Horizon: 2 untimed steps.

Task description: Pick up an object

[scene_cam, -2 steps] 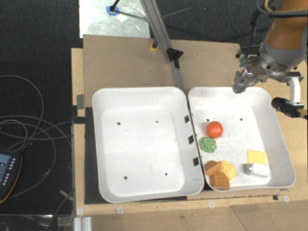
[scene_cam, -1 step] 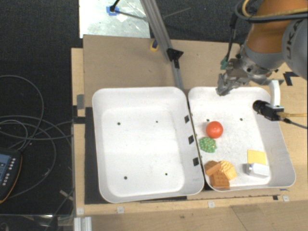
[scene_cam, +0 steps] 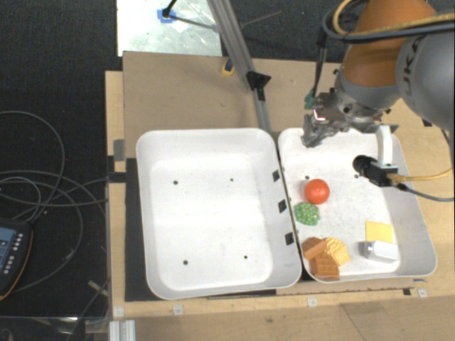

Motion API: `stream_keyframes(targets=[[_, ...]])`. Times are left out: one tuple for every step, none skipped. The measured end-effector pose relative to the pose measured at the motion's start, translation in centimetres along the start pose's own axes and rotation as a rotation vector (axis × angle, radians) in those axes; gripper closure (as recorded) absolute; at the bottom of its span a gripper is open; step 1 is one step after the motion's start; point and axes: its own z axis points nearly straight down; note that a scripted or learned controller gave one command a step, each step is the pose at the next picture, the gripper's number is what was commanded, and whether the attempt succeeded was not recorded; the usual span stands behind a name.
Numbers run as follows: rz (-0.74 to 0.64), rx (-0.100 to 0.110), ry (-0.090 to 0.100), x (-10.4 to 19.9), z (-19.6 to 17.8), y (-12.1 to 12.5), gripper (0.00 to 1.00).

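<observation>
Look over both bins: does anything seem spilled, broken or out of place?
Nothing stands out. The tomato, green piece, waffle, yellow block and grey block lie loosely inside the right bin. The pincer hangs over that bin's far end.

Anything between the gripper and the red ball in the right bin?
Nothing visible. The gripper is over the far end of the right bin; bare floor lies between it and the red ball. The green piece sits nearer the camera, beyond the ball.

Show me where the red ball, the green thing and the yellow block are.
red ball [scene_cam: 317, 190], camera view, its middle.
green thing [scene_cam: 307, 213], camera view, its middle.
yellow block [scene_cam: 379, 231], camera view, its top face.
</observation>
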Motion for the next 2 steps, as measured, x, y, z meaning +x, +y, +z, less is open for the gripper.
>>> stream_keyframes(targets=[[0.0, 0.001, 0.0, 4.4, 1.3, -1.7, 1.0], [-0.002, 0.0, 0.001, 9.9, 0.6, -3.2, 1.0]])
